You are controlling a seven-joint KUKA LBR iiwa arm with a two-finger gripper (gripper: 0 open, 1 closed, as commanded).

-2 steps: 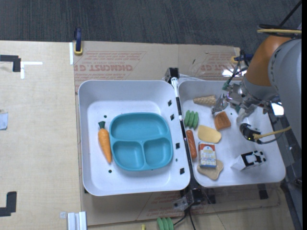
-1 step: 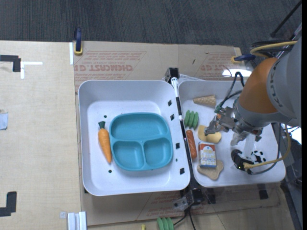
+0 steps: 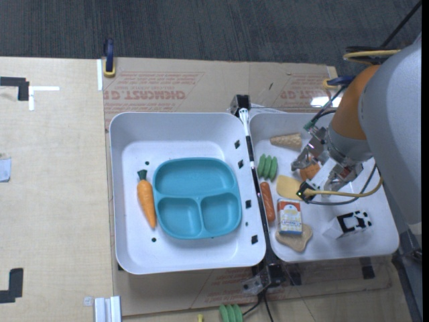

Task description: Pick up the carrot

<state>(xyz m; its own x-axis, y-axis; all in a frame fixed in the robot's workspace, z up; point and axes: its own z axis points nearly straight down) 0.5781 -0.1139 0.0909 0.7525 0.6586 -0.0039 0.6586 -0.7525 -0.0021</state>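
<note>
- The carrot [image 3: 147, 202] lies in the left bin [image 3: 181, 260], on the bin floor just beside the left edge of the blue tray [image 3: 198, 196], its green top pointing far and its tip near. It looks free to be taken from above (nothing rests on it).
- The gripper [image 3: 315, 170] hangs over the right bin [image 3: 375, 243], well apart from the carrot, with the divider between the bins and the whole tray between them. I cannot tell whether its fingers are open or closed; cables and small parts crowd the wrist.
- Judging from this, the pick has not begun: the arm would need to cross left over the tray before descending.
- The tray sits in the middle of the left bin, which leaves the carrot a narrow strip between tray rim and bin wall; a grasp there may bump either one.
- Count, left bin: one carrot, one tray with three compartments.
- Count, right bin: one cone [image 3: 287, 140] far, one green pod bunch [image 3: 267, 166], one sausage [image 3: 268, 201], one yellow wedge [image 3: 288, 187], one small carton [image 3: 289, 219], one toast slice [image 3: 295, 239] near, one black-and-white piece [image 3: 353, 223] right (something orange near the gripper is too hidden to name).
</note>
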